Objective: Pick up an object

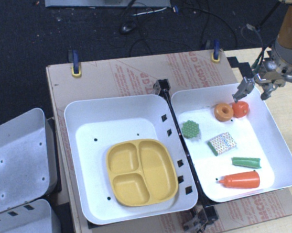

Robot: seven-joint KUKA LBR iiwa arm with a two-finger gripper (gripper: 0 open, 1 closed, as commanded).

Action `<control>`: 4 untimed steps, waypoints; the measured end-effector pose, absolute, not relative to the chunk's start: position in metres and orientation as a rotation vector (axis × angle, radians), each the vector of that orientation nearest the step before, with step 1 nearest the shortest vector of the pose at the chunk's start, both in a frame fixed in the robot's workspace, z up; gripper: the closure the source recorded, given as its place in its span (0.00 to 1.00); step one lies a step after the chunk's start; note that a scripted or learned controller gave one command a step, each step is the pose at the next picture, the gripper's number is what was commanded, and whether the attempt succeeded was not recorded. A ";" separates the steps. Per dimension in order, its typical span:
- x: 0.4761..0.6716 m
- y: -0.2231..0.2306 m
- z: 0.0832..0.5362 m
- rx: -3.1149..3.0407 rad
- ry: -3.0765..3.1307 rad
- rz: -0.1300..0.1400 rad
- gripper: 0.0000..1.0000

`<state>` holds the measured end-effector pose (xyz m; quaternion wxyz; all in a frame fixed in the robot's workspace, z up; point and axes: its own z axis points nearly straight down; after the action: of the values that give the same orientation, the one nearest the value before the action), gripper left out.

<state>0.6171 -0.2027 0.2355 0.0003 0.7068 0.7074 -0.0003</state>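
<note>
At the upper right of the frame, you see the gripper hanging over the far right corner of the right bin, its two fingers spread apart and grasping nothing. Just below and left of it in that bin lie a red ball and an orange ring, touching each other. Further left sits a green round object near the bin's left wall. Toward the middle you find a small patterned block, speckled in many colours; any print on it is too small to read. Below it lies a green bar, and nearest the lower rim an orange-red bottle shape on its side. Left of that, the left bin holds a yellow divided plate with three compartments. Both bins rest on a brown board printed with red lettering, mirrored or upside down, that you cannot read clearly, and two yellow clamps grip its far edge.
</note>
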 end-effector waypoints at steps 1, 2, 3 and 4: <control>0.610 -0.195 0.182 2.224 2.223 -0.003 0.00; 0.603 -0.197 0.121 2.225 2.222 -0.004 0.00; 0.603 -0.197 0.091 2.222 2.221 -0.002 0.00; 0.604 -0.197 0.103 2.220 2.220 0.000 1.00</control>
<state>0.6038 -0.1968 0.1028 0.0013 0.7071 0.7071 0.0001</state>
